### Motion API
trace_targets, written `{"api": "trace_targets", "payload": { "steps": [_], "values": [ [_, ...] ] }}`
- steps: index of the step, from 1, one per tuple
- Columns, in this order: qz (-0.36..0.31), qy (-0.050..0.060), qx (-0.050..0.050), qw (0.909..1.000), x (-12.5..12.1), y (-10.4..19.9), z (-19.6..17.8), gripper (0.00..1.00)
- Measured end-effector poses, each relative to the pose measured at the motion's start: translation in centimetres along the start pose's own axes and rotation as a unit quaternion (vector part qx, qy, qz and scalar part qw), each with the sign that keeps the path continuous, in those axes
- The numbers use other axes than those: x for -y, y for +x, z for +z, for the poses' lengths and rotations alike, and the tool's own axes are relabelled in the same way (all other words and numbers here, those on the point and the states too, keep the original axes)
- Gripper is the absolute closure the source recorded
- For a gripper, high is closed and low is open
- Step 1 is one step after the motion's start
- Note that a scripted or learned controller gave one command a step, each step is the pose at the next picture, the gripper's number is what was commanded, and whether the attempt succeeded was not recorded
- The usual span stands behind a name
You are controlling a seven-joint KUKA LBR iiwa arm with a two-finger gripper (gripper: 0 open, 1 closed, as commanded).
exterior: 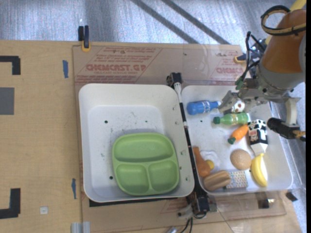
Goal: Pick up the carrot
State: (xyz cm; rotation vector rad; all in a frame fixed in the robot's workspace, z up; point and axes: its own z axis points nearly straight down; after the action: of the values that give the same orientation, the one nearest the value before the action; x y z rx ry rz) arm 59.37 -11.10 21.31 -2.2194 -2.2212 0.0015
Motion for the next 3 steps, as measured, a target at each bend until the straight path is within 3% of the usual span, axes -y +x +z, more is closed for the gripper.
{"api": "trace_targets", "payload": {
  "steps": [1,2,3],
  "values": [
    [-0.036,0.004,0.000,0.9993,0.8,-5.5,10.4,0.00],
    [0.048,-0.010,-0.022,0.9986,1.4,-6.8,11.8,0.00],
    [0.155,-0.006,-0.027,0.9875,5.0,-6.4,12.0,0.00]
  ]
}}
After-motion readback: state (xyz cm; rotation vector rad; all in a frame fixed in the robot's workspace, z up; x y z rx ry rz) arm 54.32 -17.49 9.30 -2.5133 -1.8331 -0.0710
